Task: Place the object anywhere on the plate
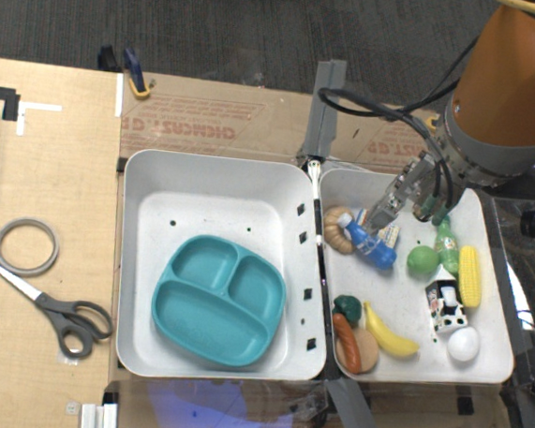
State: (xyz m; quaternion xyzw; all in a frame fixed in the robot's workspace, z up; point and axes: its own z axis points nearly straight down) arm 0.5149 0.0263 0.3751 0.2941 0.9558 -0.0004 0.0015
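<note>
Arm (520, 82) slanting from upper right, pincer (365, 232) low over blue toy (377, 252).

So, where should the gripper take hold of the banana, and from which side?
Grip the banana at its thick middle, coming straight down from above, fingers across its narrow width. It lies flat and curved in the right bin, with open floor on its upper right. The carrot nearly touches its lower left end, so avoid that end.
</note>
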